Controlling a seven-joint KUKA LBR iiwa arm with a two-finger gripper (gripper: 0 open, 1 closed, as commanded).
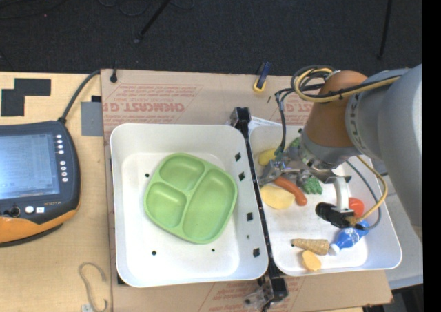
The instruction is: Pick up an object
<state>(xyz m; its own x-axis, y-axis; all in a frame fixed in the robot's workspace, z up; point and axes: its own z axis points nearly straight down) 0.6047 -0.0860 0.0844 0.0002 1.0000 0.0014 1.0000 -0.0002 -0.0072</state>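
Grey arm w/ orange band (pixel 335 121) is reaching in from the right and bending steeply down, its gripper (pixel 284 164) hanging low over the shallow white right bin (pixel 386 252). Probably it is lining up on the pile: the orange-red sausage-shaped toy (pixel 293 191) and pale yellow rounded toy (pixel 277 199) are lying just beside it. Grip state: can't tell, wrist is blocking it. Green divided plastic plate (pixel 191 197) is sitting in the left bin (pixel 127 235), well apart.

The arm (pixel 386 107) is a thick, rounded grey tube with a smooth orange band (pixel 335 107) above the wrist. Yellow and black cables (pixel 308 82) loop off the band; another thin cable (pixel 378 190) curves lower down. The pincer (pixel 293 166) looks like small dark metal parts, too blurred to detail
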